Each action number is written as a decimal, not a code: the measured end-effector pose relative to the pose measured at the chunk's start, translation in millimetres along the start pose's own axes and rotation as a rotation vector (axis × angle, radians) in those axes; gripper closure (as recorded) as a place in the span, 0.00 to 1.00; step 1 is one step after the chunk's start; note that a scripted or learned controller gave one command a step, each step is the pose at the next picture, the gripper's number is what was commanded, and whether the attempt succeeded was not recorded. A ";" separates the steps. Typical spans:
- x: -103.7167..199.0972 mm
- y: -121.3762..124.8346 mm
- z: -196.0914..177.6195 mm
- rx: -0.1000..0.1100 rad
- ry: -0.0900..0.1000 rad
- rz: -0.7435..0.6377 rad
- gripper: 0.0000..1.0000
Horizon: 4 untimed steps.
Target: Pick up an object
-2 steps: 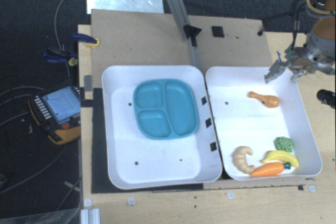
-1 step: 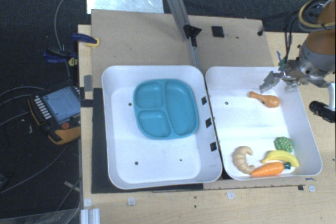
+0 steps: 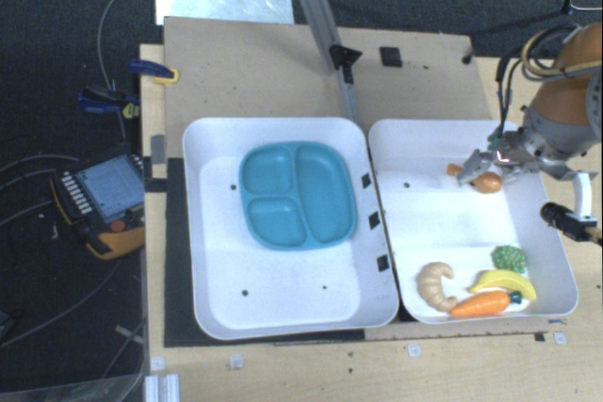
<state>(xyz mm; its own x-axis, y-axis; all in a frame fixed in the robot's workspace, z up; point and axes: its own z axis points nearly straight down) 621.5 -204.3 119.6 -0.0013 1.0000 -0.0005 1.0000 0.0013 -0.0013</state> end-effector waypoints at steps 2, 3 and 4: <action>8.3 7.1 -64.8 -0.009 -0.001 -0.004 1.00; 5.5 12.4 -110.3 -0.009 -0.002 -0.004 1.00; 5.2 14.1 -165.7 -0.010 -0.002 -0.005 1.00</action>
<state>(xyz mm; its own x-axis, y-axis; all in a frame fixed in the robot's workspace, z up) 635.8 -199.0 285.3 -0.0060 1.0000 -0.0027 0.9999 0.0060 0.0089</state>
